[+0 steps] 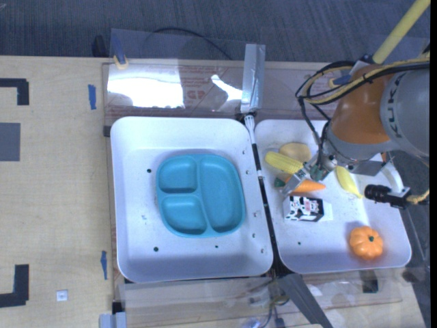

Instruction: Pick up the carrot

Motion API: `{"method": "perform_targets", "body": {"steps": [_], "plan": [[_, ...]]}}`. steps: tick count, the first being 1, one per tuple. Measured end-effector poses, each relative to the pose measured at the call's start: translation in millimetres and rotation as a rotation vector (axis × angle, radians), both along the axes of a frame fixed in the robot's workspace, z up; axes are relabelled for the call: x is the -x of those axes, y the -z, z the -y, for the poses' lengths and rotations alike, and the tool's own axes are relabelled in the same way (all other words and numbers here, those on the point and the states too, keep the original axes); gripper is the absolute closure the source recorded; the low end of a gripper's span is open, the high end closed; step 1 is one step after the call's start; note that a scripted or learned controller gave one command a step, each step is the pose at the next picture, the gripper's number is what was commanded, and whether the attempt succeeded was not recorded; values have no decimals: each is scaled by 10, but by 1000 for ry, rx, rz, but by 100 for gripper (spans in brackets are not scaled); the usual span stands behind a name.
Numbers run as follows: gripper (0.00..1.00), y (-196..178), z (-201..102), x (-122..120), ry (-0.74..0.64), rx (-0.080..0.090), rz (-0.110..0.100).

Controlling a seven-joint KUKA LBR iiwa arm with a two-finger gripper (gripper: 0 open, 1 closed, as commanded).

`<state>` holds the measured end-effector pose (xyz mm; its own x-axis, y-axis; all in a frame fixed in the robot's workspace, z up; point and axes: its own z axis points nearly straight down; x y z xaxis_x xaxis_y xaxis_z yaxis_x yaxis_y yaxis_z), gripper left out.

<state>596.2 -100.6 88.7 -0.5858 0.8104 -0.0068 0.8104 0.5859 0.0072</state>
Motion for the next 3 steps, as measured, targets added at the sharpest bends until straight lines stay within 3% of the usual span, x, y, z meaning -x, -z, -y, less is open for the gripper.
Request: {"method": "perform_targets", "body": {"steps": [1, 2, 3], "plan": [[0, 16, 292, 200, -25, 0, -7], [100, -112, 282, 171, -26, 0, 2], [100, -1014, -366, -552, -211, 1, 3]]}}
